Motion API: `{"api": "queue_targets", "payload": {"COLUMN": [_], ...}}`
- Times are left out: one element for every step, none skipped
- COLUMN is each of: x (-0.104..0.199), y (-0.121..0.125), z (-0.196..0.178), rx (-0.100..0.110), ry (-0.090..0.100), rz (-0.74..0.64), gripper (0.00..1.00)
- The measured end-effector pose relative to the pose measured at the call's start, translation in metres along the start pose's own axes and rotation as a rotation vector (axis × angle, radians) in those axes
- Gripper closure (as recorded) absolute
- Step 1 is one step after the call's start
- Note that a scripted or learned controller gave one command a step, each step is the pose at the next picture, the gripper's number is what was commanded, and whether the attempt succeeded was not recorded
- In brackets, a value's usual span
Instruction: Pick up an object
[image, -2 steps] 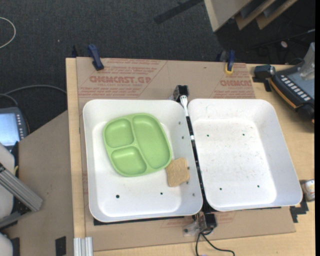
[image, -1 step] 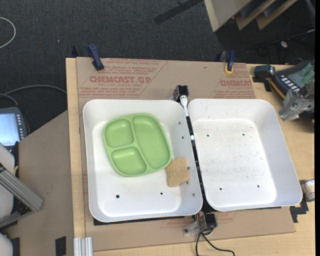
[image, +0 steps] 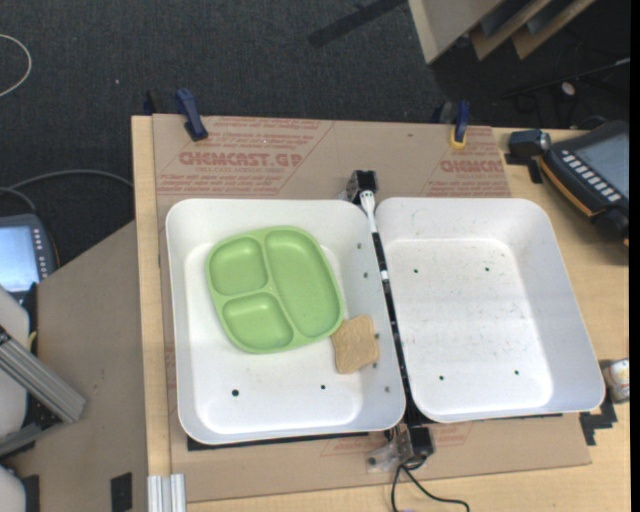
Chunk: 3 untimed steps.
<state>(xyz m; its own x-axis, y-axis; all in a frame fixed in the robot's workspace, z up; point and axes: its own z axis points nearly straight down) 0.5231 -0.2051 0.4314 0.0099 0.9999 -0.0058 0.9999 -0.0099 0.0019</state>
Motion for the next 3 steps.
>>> {"api": "queue_targets", "payload": {"x": [-0.020,-0.006,0.007], "y": [0.050,-0.016,-0.046], "z": [-0.111,-0.051,0.033], "rx": [-0.014,0.008,0.011], "ry": [-0.003,0.008,0.009], "rz": [-0.011,-0.008,-0.008], "gripper": [1.00,1.00,1.00]}}
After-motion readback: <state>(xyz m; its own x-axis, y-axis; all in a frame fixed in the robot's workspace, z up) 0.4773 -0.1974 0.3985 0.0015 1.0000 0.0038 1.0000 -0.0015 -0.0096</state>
